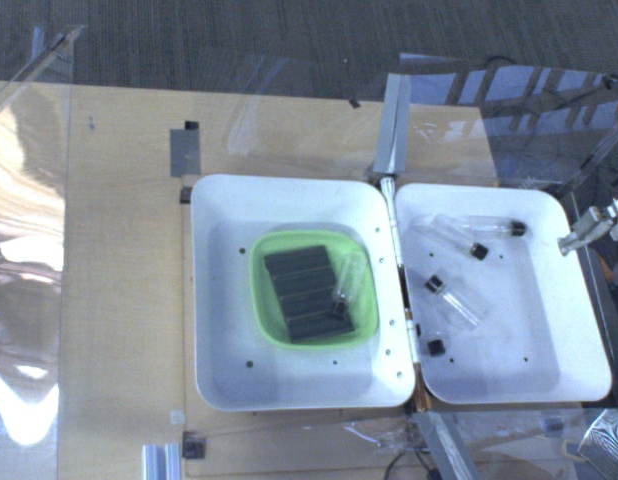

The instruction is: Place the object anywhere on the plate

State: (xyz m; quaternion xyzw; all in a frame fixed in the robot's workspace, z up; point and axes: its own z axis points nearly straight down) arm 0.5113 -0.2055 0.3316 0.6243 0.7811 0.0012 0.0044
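Over on the left of the bench point(119, 268), inside the left white bin point(214, 298): a green plate point(264, 313), rounded-square, roughly central on the bin floor. Lying on that plate, a dark ridged block point(301, 293), set at a slight slant. At the block's right edge, a clear vial point(343, 286) with a black cap (cap toward the near side), resting on the plate and touching the block, well within the plate's rim.

Next door, meeting it along the shared edge, the right white bin point(579, 368). Scattered across its floor: a second clear vial point(469, 230) near the far wall, black cap at its right end; a small black piece point(479, 251) just beside it; a third clear vial point(454, 303) lying slantwise near the middle; another small black piece point(435, 347) nearer the front, well apart from the far vial.

At the right bin's right rim, a pale part of the gripper point(589, 230), poking over the rim and well apart from every vial. Open or closed: cannot tell from this angle.
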